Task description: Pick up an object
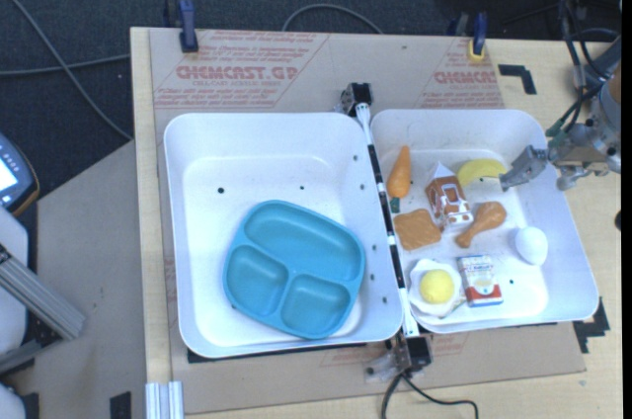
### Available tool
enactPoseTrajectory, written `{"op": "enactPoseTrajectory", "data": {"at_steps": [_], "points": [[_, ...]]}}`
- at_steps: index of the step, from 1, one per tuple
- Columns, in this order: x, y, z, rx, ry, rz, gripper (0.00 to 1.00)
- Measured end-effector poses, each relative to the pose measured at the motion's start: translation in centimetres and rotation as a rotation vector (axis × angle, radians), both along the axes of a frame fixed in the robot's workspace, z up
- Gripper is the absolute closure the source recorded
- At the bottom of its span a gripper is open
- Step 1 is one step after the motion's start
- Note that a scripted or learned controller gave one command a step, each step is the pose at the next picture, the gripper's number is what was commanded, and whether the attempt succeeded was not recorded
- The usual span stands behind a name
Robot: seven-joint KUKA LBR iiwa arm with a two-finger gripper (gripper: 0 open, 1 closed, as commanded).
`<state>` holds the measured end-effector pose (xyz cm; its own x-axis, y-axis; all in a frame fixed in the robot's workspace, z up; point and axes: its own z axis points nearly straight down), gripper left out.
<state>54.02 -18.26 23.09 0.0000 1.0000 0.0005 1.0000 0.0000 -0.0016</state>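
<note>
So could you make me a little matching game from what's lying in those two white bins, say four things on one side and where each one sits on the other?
Things:
1. blue plastic divided tray
2. orange toy carrot
3. white egg
4. yellow toy banana

Places:
A. right bin, at its left wall beside the divider
B. right bin, close to the grey gripper
C. left bin, lying alone
D. right bin, towards its right wall, right of the brown toy drumstick

Pairs: 1-C, 2-A, 3-D, 4-B
</note>
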Motion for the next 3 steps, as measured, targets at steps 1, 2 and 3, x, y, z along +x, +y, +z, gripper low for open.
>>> {"op": "enactPoseTrajectory", "data": {"at_steps": [1,2,3], "points": [[4.7,3.9,-12.4,-0.003,-0.022,0.0,0.0],[2.7,7.5,-14.5,0.002,-0.003,0.004,0.0],[1.1,8.8,-14.4,-0.004,-0.006,-0.001,0.0]]}}
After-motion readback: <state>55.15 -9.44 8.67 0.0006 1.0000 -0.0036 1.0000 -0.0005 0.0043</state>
